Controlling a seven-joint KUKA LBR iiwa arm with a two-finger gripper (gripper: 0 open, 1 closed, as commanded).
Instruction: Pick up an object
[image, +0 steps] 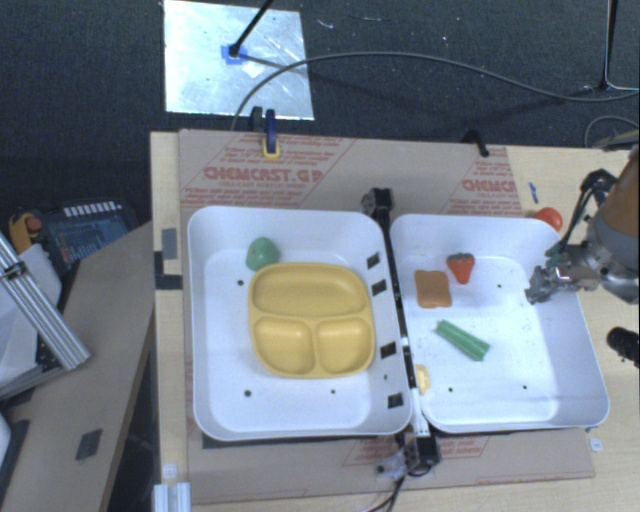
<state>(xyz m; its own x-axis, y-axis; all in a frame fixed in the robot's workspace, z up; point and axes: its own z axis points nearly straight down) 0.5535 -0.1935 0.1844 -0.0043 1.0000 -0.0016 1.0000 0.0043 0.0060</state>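
My gripper (540, 283) hangs over the right side of the right bin (560, 400), reaching in from the right edge. To its left lie a red strawberry toy (460, 266) and a tan bread-like block (433, 289). A green elongated piece (462, 339) lies lower in the same bin, near its middle. A small yellow item (422, 379) sits at the bin's left edge. Nothing is seen between the gripper's fingers, and all these objects lie apart from it.
The left bin (215, 400) holds a yellow divided tray (310, 318) and a green rounded object (263, 252) at its upper left. An orange ball (548, 216) rests outside the right bin's top right corner. A black clip (380, 201) joins the bins at the top.
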